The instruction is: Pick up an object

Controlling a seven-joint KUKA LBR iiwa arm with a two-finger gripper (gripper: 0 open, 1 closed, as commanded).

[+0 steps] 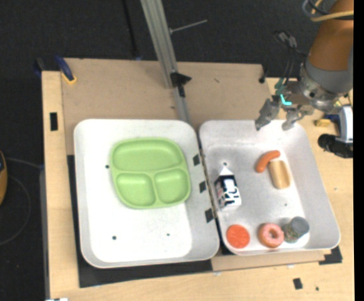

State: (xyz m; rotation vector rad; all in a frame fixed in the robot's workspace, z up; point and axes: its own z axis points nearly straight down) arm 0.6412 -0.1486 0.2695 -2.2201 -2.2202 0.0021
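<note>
Two fingers of the pincer [278, 120] are spread apart with nothing between them, above the back edge of the right bin [319, 187]. To grab well, go down over the hot dog [274, 167] nearby, then squeeze.

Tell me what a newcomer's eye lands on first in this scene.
The bright green divided plate in the left bin stands out first. Next come the small items in the right bin: an orange hot dog beside a bun, and a pink donut near the front. The pincer hangs open over that bin's back edge.
</note>
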